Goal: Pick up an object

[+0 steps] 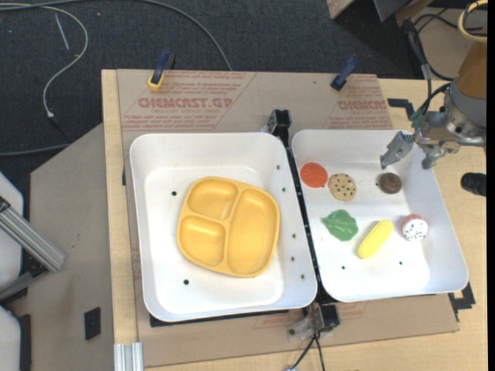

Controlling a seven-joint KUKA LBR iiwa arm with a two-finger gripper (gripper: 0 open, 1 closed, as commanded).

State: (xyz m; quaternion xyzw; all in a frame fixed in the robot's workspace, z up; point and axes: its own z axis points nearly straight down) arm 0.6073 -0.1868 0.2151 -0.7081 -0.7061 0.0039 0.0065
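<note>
Left bin point(147, 207) holds yellow divided plate point(229, 226). Right bin point(441, 238) has red disc point(313, 175), cookie point(342, 186), green piece point(339, 224), yellow piece point(374, 238), brown ball point(389, 182). Gripper point(412, 153) hovers far right, fingers spread, empty. Best: centre over brown ball just beside it, descend straight.

Bright, even light, soft shadows; the white bins point(155, 230) look slightly overexposed, perhaps

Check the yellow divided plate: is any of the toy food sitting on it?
No, the yellow divided plate sits bare in the left bin, while the cookie and other toy foods lie in the right bin.
</note>
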